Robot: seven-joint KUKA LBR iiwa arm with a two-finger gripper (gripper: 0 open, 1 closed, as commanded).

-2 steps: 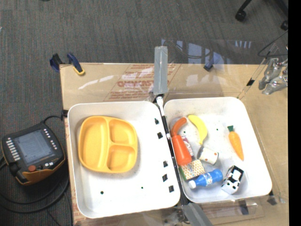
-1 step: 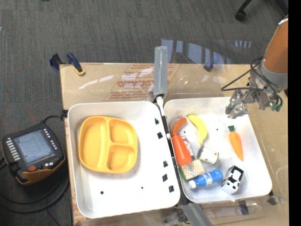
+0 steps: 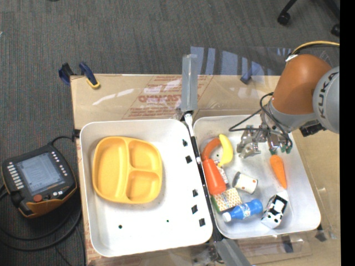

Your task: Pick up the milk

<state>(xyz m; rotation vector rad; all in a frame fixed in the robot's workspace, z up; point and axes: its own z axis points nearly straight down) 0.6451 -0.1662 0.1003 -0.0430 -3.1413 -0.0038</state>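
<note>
The milk (image 3: 274, 211) is a small carton with black-and-white cow patches, lying tilted in the front right corner of the right bin (image 3: 310, 204). My gripper (image 3: 259, 144) hangs over the back middle of that bin, well behind the milk and a little to its left. Its fingers (image 3: 247, 147) stand apart with nothing between them. An orange carrot (image 3: 278, 172) lies between the gripper and the milk.
In the right bin a blue bottle (image 3: 243, 211) lies just left of the milk, with a white cup (image 3: 245, 182), a wafer piece (image 3: 227, 199), a red-orange bottle (image 3: 213, 174) and a banana (image 3: 225, 149) further left. The left bin (image 3: 138, 231) holds a yellow divided plate (image 3: 127, 169).
</note>
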